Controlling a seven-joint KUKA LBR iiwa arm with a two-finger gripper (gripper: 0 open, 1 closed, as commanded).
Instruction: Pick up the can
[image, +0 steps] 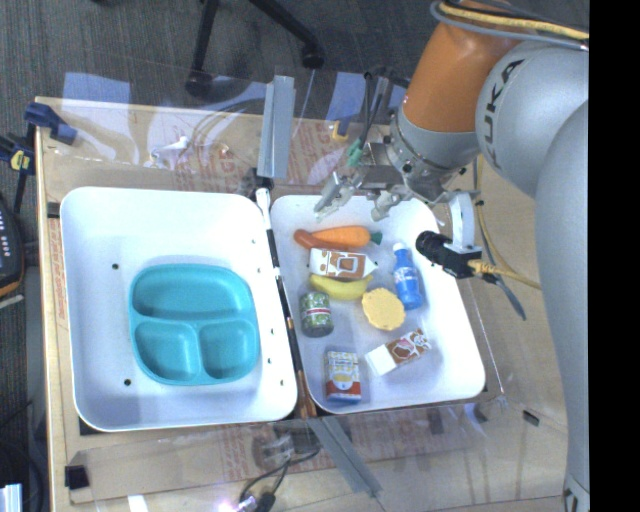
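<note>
Dark carpet and the legs of a chair lie beyond a pale bench (520, 400) that carries two shallow white bins side by side. Left bin (90, 220): a turquoise divided tray (192, 322). Right bin (465, 365): a cluster of groceries, namely a carrot (335, 238) at the far end, a small carton (342, 264) just in front of it, a banana (338, 289) touching that carton, a blue bottle (405, 277), a yellow round piece (383, 309), a white box with a brown print (400, 352), and a second carton (343, 375) near the front rim. The can (317, 313), green-labelled with a dark top, stands upright at the left side of this bin, close to the dividing wall and just below the banana.

The grey arm (530, 110) reaches in from the right. Its gripper (361, 200) hangs over the far rim of the right bin, above the carrot, with its two fingers spread apart and nothing between them. The can sits well apart from the gripper, nearer the viewer.

Progress, as judged: no grasp is made yet. Approach, descent, closing and lift all remain to be done.
</note>
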